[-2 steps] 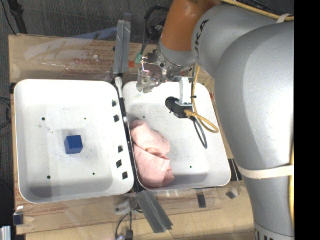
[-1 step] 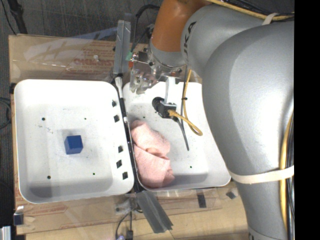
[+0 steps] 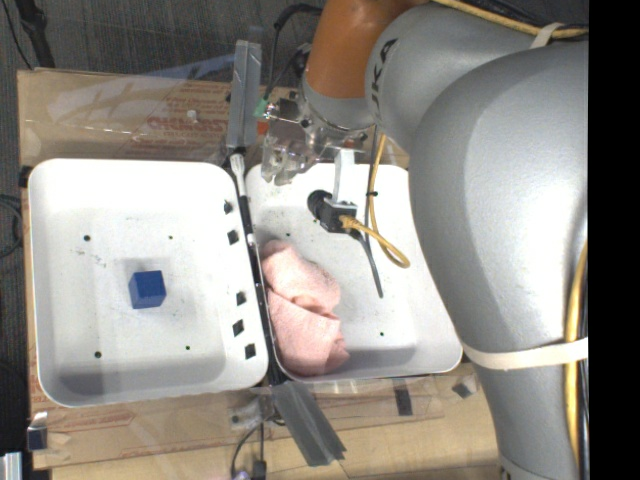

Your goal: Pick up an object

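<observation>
A pink crumpled cloth [image 3: 300, 310] lies against the left wall of the right bin [image 3: 420, 313], toward its front. In the left bin [image 3: 60, 218], a small blue cube [image 3: 147, 288] sits left of the middle. My gripper [image 3: 280, 165] hangs over the far left corner of the right bin, close to the divider between the bins. It is above and behind the cloth and apart from it. No object shows at the gripper's tip.
The grey arm and its orange band [image 3: 350, 28] cover the right side of the right bin. A row of small black clips [image 3: 240, 298] runs along the divider. Brown cardboard [image 3: 120, 108] lies behind the bins.
</observation>
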`<state>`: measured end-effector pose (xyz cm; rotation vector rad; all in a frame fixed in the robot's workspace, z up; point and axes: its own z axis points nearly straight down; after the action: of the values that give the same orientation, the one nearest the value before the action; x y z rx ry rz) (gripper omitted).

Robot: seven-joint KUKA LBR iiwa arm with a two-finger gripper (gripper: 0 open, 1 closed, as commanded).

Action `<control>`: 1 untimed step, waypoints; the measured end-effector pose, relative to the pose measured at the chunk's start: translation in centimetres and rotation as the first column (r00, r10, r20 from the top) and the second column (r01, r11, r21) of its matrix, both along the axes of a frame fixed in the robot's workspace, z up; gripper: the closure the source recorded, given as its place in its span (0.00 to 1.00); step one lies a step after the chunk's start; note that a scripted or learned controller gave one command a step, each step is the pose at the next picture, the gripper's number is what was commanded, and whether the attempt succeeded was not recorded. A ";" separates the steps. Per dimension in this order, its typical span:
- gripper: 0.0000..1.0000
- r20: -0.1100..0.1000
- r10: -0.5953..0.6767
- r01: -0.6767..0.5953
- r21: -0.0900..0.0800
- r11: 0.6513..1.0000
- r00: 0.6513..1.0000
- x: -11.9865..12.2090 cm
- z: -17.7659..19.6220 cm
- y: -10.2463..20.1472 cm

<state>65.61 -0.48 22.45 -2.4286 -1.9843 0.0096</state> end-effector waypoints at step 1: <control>1.00 -0.003 0.004 -0.004 0.000 1.000 1.000 0.0 0.9 0.0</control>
<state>65.61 -0.46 23.39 -2.4233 -1.9882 0.0129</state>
